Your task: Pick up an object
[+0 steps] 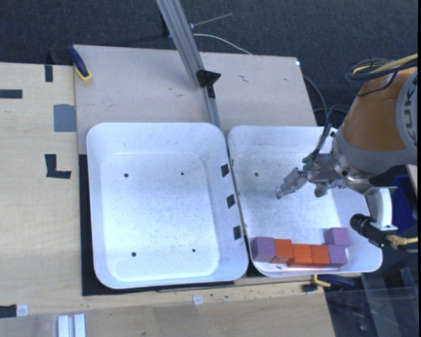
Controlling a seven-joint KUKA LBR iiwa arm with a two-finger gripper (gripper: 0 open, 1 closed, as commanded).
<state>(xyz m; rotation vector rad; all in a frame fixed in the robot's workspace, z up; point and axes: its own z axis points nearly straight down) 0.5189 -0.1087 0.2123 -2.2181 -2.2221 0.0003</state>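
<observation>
A: What's hard to read here?
B: The arm (379, 125) is cut off at the right edge, and its grey-and-orange bulk hides part of the right bin's (266, 140) far right side. The tool (286, 188) is small and dark against the white floor; its tips blur together, so nobody can tell how far apart they stand.

A: So open or closed?
B: Cannot tell. Nothing is visible between the tips, and whether they touch the bin floor can't be made out either.

A: Where's the tool?
B: Over the middle of the right bin, pointing left, well apart from the blocks.

A: And the blocks?
B: Along the right bin's near wall: a purple block (264, 248) at the left, orange blocks (303, 253) touching it in a row, then purple blocks (337, 244) at the right end, apparently stacked.

A: Left bin?
B: The left bin (102, 146) sits just beside it on the table (28, 188). A metal rail (182, 34) slants in from the top
</observation>
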